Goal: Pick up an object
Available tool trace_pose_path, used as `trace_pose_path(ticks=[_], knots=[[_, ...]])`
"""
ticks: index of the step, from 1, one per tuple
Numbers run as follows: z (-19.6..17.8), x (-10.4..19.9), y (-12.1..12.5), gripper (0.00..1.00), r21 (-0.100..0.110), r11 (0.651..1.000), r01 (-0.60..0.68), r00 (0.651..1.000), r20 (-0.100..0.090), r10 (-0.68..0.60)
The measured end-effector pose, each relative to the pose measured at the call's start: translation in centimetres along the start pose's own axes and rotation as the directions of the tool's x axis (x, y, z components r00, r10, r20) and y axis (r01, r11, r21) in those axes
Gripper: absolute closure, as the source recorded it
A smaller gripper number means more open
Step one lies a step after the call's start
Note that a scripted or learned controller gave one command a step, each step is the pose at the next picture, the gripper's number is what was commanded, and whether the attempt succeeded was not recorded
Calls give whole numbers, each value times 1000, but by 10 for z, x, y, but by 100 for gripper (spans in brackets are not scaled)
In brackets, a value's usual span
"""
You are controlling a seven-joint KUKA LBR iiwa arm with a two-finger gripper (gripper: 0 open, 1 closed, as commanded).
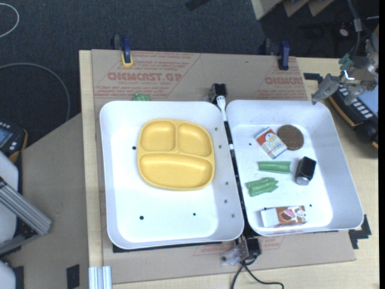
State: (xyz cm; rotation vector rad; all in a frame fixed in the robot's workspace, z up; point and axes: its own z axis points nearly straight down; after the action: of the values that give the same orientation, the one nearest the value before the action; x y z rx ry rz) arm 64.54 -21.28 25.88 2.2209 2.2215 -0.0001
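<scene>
In the right white bin [343, 161], nearest lies a flat red-and-white carton [283, 216], then a green ridged plastic piece [262, 186], a black block [305, 170] and a round brown disc [291, 136]. The yellow three-compartment plate [176, 154] fills the left white bin [114, 179]. Farthest, at the upper right beyond the bins, the gripper [329, 87] hangs released, holding nothing.

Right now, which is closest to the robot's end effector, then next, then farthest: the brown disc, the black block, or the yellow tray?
From the end effector at the upper right:
1. Brown disc, right bin, top.
2. Black block, right bin, middle.
3. Yellow tray, left bin.
</scene>
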Motion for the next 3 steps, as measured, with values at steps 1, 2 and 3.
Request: trace_pose_path(ticks=[1, 2, 3], knots=[[-11, 0, 1, 100, -3, 1000, 1, 1000, 2, -1], [21, 91, -48, 100, 6, 1000, 3, 1000, -3, -3], [53, 151, -98, 100, 8, 1000, 3, 1000, -4, -3]])
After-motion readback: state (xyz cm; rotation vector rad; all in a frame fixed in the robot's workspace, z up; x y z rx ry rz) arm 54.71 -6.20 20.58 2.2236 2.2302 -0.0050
